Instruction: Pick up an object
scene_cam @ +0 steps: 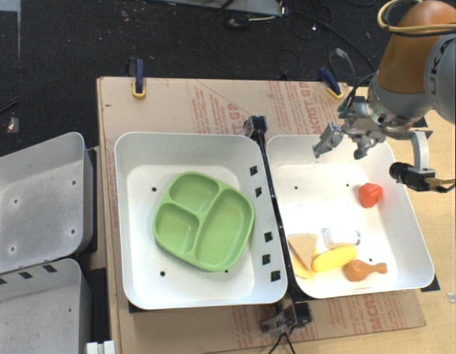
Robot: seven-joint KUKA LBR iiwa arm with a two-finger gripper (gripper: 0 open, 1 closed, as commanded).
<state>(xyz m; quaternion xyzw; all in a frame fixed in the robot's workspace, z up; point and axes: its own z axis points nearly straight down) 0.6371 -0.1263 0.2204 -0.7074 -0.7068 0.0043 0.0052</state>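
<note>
My gripper [343, 145] hangs over the far rim of the right bin [405, 198], fingers open with nothing between them. Below it in that bin lie a small red object [370, 195] near the right wall, a white piece [339, 237], a yellow banana-like toy [332, 259], a tan wedge [304, 251] and an orange drumstick-shaped toy [363, 270] along the near side. The gripper is well above and behind all of these.
The left bin [132, 220] holds a green divided plate [204, 219]. A black divider with clips [268, 198] runs between the bins. Blue and yellow clamps [139, 77] grip the bench's far edge. White lids [36, 198] lie to the left.
</note>
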